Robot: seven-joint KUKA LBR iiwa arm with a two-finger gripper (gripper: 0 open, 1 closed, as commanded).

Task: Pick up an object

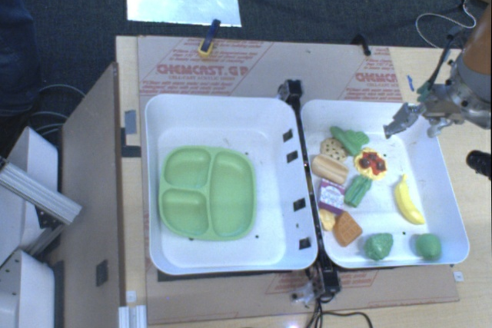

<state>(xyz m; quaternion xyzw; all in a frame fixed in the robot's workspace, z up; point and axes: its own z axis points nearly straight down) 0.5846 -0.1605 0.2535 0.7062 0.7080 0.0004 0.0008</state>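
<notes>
While the arm (475, 65) reaches in over the right bin's (448, 188) far right corner, its gripper (416, 121) hangs above the bare white floor near that bin's far edge, fingers spread apart with nothing between them. One fingertip (393, 127) points toward the toys, apart from all of them.

Toy food is gathered along the right bin's left side and near edge. A leafy green piece (350, 140) lies nearest the gripper, with a cookie (333, 149) and a bread roll (330, 167) just beside it toward the divider. A yellow slice with red topping (372, 164) sits in the bin's middle, a green stick-shaped piece (357, 190) below it and a purple-and-white packet (331, 197) beside that. An orange waffle-like square (347, 227) lies near the bin's near left corner. A banana (407, 201) lies toward the right edge, and two green lumps (378, 245) (427, 245) rest along the near edge.

In the left bin (177, 119), a green divided tray (207, 192) lies flat toward the left side.
</notes>
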